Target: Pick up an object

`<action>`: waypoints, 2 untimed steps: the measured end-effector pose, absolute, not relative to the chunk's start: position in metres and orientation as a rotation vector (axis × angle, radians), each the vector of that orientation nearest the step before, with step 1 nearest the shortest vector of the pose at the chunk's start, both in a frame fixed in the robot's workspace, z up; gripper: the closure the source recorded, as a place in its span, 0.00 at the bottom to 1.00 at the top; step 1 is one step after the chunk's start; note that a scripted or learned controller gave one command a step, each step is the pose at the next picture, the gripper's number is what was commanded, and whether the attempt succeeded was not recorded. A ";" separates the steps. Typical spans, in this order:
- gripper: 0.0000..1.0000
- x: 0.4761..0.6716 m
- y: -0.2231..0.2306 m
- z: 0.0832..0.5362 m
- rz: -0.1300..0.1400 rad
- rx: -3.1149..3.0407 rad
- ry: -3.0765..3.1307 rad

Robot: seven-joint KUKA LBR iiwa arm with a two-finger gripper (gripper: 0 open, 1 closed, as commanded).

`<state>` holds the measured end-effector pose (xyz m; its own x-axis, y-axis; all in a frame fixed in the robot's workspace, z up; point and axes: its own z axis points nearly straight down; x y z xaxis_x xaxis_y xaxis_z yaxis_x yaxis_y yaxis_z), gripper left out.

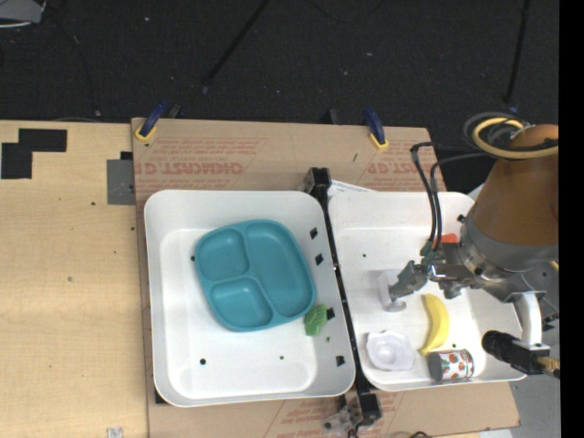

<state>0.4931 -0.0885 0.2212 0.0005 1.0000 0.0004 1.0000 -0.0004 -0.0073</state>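
I see my gripper (399, 292) low in the right bin (383, 217), whether open I cannot tell, holding nothing visible, with the banana (436, 323) just to its lower right, long axis running nearly top-to-bottom of the frame.

Grey arm with orange band

The arm (520, 210) has an orange band; a black cable (436, 203) loops to a grey metal gripper (399, 292).
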 end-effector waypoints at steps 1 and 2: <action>0.00 0.494 -0.089 0.224 0.001 -2.221 -2.221; 0.00 0.491 -0.084 0.180 0.005 -2.218 -2.219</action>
